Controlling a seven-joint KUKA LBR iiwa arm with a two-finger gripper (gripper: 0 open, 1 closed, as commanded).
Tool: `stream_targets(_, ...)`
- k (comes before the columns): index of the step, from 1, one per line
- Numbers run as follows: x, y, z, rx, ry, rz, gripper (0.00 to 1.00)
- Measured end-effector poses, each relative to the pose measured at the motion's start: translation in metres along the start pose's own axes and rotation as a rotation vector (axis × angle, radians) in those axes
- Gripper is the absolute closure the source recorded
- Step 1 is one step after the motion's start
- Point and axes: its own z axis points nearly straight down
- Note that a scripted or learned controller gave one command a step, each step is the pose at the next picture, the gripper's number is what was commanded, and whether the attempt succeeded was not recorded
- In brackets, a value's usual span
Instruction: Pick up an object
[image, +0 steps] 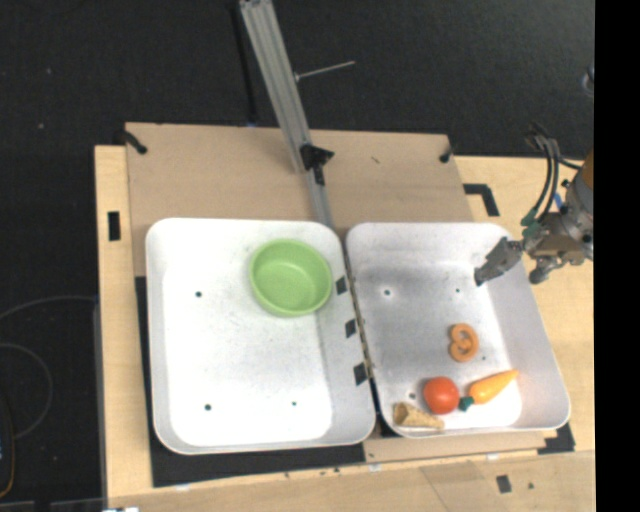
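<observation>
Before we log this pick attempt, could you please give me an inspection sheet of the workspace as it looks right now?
Surface: wooden bench bearing two shallow white bins side by side, left bin and right bin.
Job's things: green bowl in the left bin; pretzel, tomato, carrot and a tan wedge-shaped piece near the right bin's front edge.
Clutter: nothing seen.
Grippers: gripper above the right bin's far right corner, nothing seen between its fingers.
Cables: dark cables looping above the wrist.
Surroundings: slanted metal rail behind the bins; dark floor.
</observation>
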Motion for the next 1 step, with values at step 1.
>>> stream_targets(1, 0.0000, 0.0000, 0.0000, 0.000, 0.000, 0.001, 0.00)
